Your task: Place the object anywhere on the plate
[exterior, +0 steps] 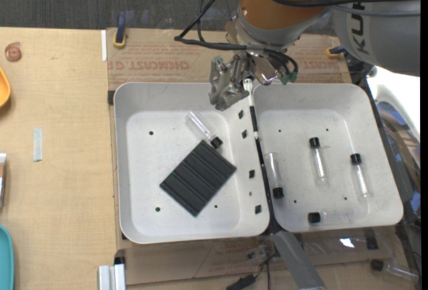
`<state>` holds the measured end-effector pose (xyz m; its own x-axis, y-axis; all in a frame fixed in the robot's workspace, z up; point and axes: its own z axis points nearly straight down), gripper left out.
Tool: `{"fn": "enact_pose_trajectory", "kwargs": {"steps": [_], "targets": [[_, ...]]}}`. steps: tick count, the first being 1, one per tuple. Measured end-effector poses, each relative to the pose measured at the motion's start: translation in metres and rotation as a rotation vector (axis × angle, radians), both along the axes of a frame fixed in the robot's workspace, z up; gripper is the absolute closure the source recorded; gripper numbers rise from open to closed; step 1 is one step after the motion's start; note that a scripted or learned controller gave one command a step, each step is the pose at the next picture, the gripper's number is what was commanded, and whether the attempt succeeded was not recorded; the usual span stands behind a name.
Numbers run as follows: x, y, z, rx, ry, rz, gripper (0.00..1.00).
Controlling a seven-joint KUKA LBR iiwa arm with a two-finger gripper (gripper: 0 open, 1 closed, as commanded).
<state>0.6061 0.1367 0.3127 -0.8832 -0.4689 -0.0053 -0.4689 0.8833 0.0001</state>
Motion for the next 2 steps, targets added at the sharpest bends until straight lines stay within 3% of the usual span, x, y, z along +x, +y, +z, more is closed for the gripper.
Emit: {"fn": "enact_pose_trajectory", "kwargs": {"steps": [1, 2], "targets": [[0.000, 0.000, 0.000, 0.000, 0.000, 0.000, 0.00], [0.052, 0.009, -0.003, 0.000, 0.000, 0.500, 0.00]]}}
